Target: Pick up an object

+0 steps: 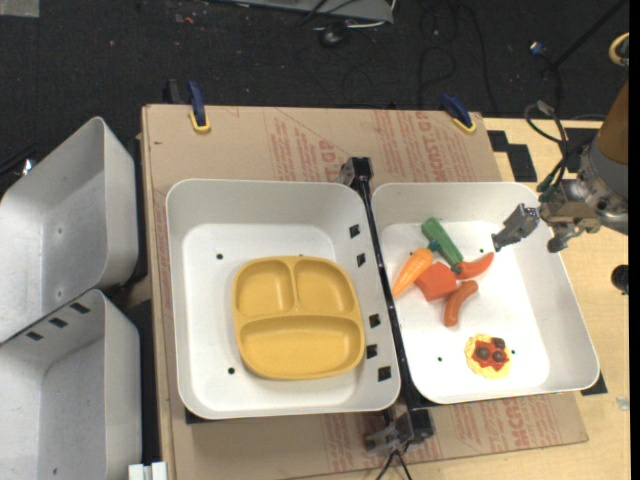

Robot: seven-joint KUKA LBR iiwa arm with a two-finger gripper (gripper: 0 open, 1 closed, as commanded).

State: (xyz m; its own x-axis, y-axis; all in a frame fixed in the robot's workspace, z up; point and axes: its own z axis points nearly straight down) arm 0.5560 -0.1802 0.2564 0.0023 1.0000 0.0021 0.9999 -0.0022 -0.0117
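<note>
Fingers (512,226): cannot tell whether they are spread or pressed together, the tool end reads as one dark blur at this resolution. Nothing is visible between them, so no grasp to report.

The gripper (518,223) hangs at the right of the frame, over the upper right part of the right bin (575,298), pointing left-down toward the toy pile. It sits near the pile, not touching it.

Candidates, all lying in the right bin, centre-right of the frame:
- green piece (441,240), top of the pile
- carrot (411,271), left edge of the pile, just beside the divider
- orange-red block (435,283), middle, touching the carrot
- thin red piece (478,265), closest to the gripper
- sausage (459,303), below the block
- small pizza (489,355), apart from the rest, lower right

The left bin (190,298) bears a yellow divided tray (298,318).

Progress judgement: pick not done. Everything rests on the bin floor. Left to do: descend, close on one item, lift.
</note>
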